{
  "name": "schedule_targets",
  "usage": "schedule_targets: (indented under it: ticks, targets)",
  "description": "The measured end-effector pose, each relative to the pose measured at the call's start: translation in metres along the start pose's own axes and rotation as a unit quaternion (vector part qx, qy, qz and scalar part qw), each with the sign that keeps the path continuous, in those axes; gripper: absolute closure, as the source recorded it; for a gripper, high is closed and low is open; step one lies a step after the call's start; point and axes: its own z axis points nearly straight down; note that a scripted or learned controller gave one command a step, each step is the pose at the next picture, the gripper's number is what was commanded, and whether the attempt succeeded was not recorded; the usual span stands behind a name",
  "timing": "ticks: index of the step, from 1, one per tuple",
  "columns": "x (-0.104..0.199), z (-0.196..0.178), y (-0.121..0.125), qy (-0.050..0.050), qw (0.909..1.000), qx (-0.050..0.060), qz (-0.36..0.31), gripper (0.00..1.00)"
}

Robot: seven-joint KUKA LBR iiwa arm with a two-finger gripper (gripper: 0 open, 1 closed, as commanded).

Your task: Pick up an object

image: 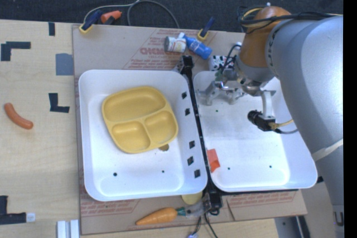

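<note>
1. One hot dog toy (18, 116) lies far left on the bench (33, 175).
2. One yellow divided plate (139, 118) sits in the left bin (92, 175), not yet lifted.
3. One toy carrot (158, 216) lies on the bench below the two bins.
4. The gripper (222, 91) hangs low over the right bin (251, 167); nothing shows between its fingers, so the pick looks undone. Whether they are spread or closed, I cannot tell.

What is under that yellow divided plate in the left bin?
The yellow plate lies flat on the floor of the left white bin. A small brownish thing peeks out from beneath its lower right edge; what it is cannot be told, and the plate covers the rest.
</note>
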Motion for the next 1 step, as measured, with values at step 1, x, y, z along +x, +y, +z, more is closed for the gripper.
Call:
schedule_targets:
  ticks: [1]
  targets:
    - [0.0004,0.0006,0.0156,0.001,1.0000,0.001,0.000,0.00]
